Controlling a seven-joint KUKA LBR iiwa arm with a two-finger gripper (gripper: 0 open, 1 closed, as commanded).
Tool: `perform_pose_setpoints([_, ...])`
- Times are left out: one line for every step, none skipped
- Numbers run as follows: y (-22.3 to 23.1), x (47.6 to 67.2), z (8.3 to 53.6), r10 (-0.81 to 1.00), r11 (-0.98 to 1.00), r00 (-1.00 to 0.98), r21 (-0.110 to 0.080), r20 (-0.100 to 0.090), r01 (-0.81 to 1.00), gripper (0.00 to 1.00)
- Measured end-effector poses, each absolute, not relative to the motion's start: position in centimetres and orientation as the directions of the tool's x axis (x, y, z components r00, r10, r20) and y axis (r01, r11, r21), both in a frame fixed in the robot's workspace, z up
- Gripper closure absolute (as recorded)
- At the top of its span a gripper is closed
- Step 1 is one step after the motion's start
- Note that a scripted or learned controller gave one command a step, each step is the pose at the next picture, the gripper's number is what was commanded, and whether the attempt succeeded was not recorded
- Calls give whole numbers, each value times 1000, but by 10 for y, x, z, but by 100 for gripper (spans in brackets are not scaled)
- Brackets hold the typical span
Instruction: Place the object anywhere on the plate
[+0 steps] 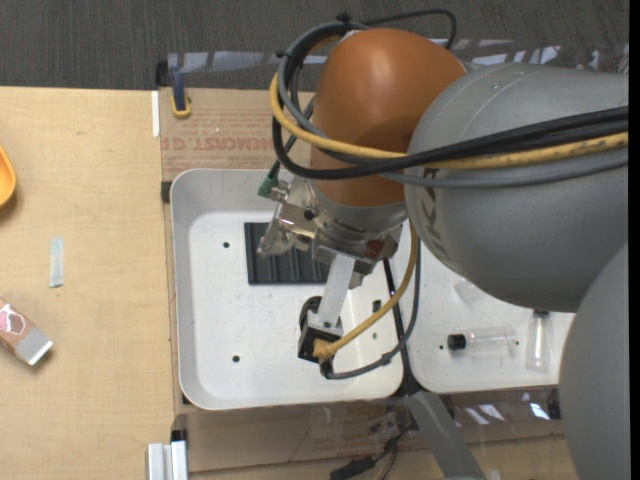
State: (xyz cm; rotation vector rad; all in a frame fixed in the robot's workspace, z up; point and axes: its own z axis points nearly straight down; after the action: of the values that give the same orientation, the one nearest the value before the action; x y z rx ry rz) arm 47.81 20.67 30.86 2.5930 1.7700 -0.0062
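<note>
Plate (268, 259), dark and ribbed, is lying flat in the left white bin (215, 368), partly hidden beneath the pincer (292, 224), which is hanging over its upper part. Whether the pincer is open or gripping anything cannot be told. Well to the pincer's right and lower, a clear tube (482, 343) with a black tip is resting in the right bin (470, 373).

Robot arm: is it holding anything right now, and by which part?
Cannot tell. The arm's orange wrist hides its tip, which hangs above the left bin.
</note>
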Motion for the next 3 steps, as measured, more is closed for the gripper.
perform_pose_setpoints([229, 523, 422, 854, -521, 521, 0, -5, 854, 0])
perform_pose_setpoints([227, 592, 317, 826, -564, 564, -1, -6, 826, 0])
perform_pose_setpoints([227, 562, 143, 537, -844, 844, 0, -5, 537, 0])
